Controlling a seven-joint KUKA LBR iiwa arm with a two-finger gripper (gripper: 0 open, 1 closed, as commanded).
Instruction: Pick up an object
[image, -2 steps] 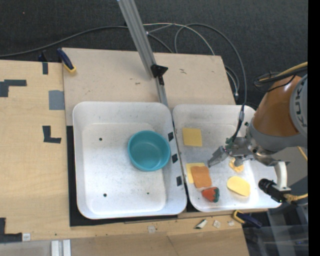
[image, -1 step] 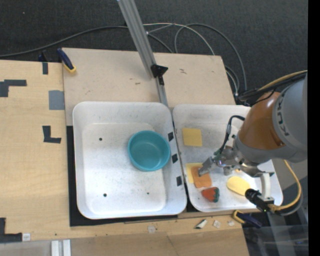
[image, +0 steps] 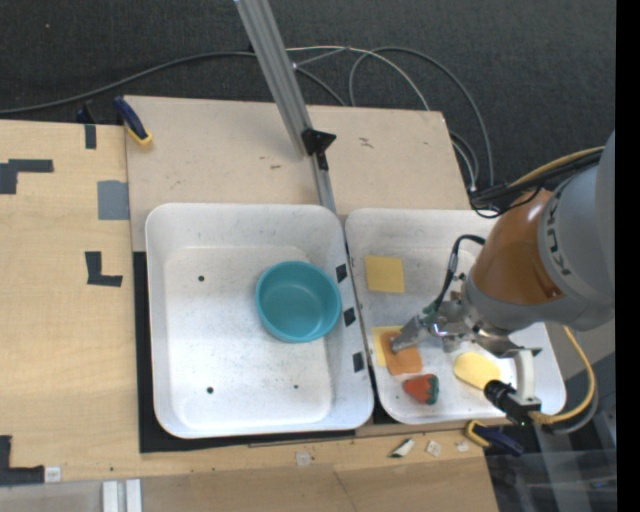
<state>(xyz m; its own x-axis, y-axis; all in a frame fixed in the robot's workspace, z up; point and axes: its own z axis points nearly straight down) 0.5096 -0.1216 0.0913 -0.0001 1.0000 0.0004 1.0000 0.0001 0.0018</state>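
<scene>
My gripper (image: 408, 338) is low in the right bin (image: 440, 225), right at the upper edge of a flat orange block (image: 402, 360); it partly hides the block. A pale yellow square (image: 384, 273) lies behind it, toward the bin's far side. A red strawberry-like piece with a green end (image: 423, 388) rests near the bin's front rim. A yellow lemon-shaped piece (image: 476, 369) lies to the right of it, under the wrist. A teal bowl (image: 297, 300) stands in the left bin (image: 190, 230).
A slanted metal post (image: 290, 90) rises behind the bins. Cables (image: 420, 70) run over the board at the back. A blue and yellow clamp (image: 133, 120) lies at the far left, and another (image: 492, 436) sits by the right bin's front corner.
</scene>
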